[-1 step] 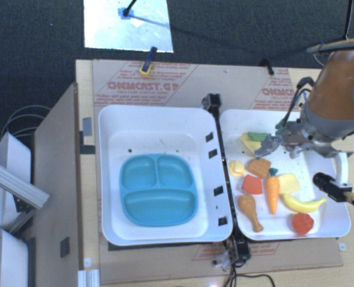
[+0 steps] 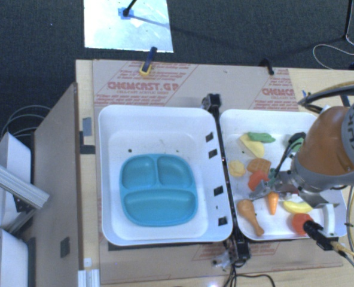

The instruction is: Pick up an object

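The arm's metal two-finger hand (image 2: 265,187) is lowered into the right-hand shallow white plastic bin (image 2: 234,121), among a cluster of toy foods, placed there because every candidate object lies in that bin. Whether the hand is wide or narrow, or grips anything, cannot be told. A small orange plastic carrot (image 2: 273,202) lies just below the hand, a red-orange rounded piece (image 2: 258,179) touches or nearly touches it above, and a tan plastic drumstick (image 2: 249,214) lies below-left. A yellow banana-shaped piece (image 2: 296,207) sits to its right. Judged from this, the pick is at the grasp stage, not yet lifted. The left-hand white bin (image 2: 108,160), holding a turquoise divided plastic plate (image 2: 158,189), lies well to the hand's left.
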